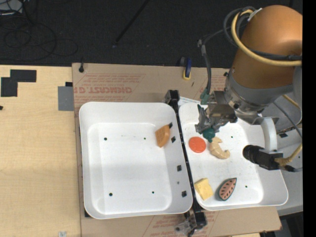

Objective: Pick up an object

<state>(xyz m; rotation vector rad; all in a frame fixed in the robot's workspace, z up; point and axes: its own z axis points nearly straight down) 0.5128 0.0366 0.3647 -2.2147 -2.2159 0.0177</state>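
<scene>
The arm [266,48] reaches in over the right bin [276,194], its orange band bulking large above the wrist, and the hand [208,130] hangs low over the upper left part of that bin. A small teal piece [209,134] sits right at the fingertips, and it looks pinched between them, so the hand appears clenched on the teal piece, though the view is tight there and the grip is not fully plain. Taking the red disc [197,144] as the mark: the teal piece is just above and to the right of it, near but apart; a pale curved piece [219,149] lies just to the right of the disc; a yellow block [203,188] rests well below it, near the bin's lower left corner; and a dark oval piece with a red rim [227,188] lies below and to the right, just beside the yellow block. A black cylinder [256,155] on the arm's side juts out over the bin further to the right of the disc. To the left of the disc, across the divider between the bins, an orange wedge [162,136] lies in the left bin [94,127], close to its right wall. Both bins sit on a brown board [123,85] laid on the bench [34,152].
</scene>
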